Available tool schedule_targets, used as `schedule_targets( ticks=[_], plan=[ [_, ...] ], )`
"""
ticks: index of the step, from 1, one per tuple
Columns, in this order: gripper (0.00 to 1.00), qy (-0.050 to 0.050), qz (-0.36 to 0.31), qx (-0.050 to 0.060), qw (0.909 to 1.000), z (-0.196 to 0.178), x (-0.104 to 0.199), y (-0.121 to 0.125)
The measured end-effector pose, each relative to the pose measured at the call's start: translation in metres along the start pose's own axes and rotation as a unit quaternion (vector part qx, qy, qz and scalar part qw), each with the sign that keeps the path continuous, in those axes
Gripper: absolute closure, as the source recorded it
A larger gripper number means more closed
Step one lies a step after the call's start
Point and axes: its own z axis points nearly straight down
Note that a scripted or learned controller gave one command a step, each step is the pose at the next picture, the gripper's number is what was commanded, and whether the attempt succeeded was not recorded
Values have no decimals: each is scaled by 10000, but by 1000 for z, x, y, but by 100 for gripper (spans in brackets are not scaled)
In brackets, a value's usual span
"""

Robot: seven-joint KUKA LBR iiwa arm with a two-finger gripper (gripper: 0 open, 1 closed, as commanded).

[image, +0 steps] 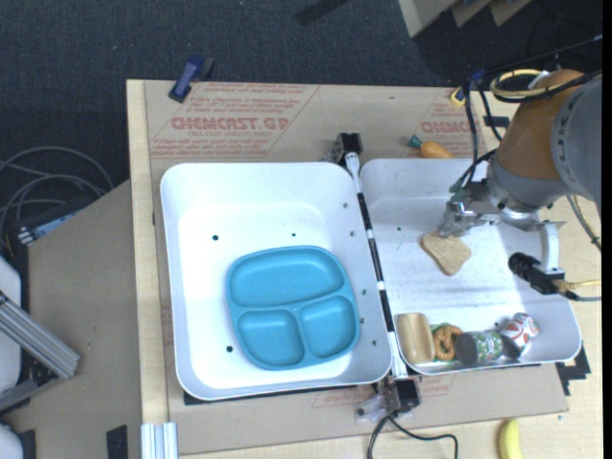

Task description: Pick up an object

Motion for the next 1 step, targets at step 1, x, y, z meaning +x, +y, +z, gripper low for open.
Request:
schedule_targets(
  ticks=[1],
  plan=[
    [100,6,2,10,10000,0,6,14]
  ],
)
